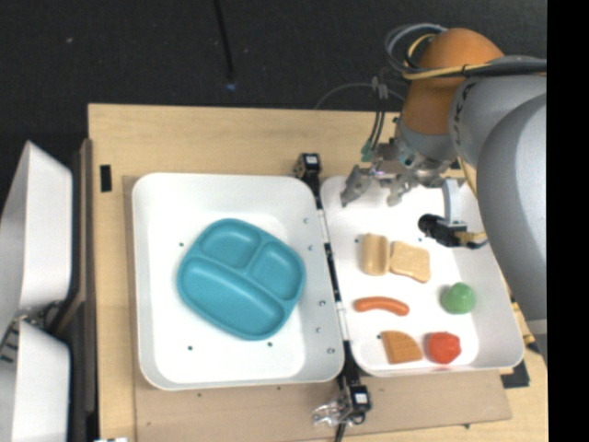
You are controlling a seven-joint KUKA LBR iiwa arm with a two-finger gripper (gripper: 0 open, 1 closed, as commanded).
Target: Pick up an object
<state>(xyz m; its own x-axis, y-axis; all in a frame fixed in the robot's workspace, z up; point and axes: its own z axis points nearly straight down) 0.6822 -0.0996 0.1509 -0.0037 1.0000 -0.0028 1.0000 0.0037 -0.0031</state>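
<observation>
Your gripper [375, 190] hangs over the far end of the right bin [488, 274], fingers spread, nothing between them.

All the pickable pieces lie nearer the camera than the gripper, in the same bin. Closest is the bread roll [372, 253], almost straight below the fingers in this view, its long axis running away from the camera. Touching or just beside its right side is the toast slice [410, 261]. Beyond those: the sausage [381, 306], lying crosswise; the green ball [457, 297] toward the right wall; then the crust piece [400, 346] and the red piece [444, 348] side by side at the near end.

The left bin [156, 339] holds a blue tray [241, 277], well apart from the gripper.

Judgement: the roll is your shortest reach. Watch that the toast doesn't foul a finger there. The sausage sits more in the clear.
</observation>
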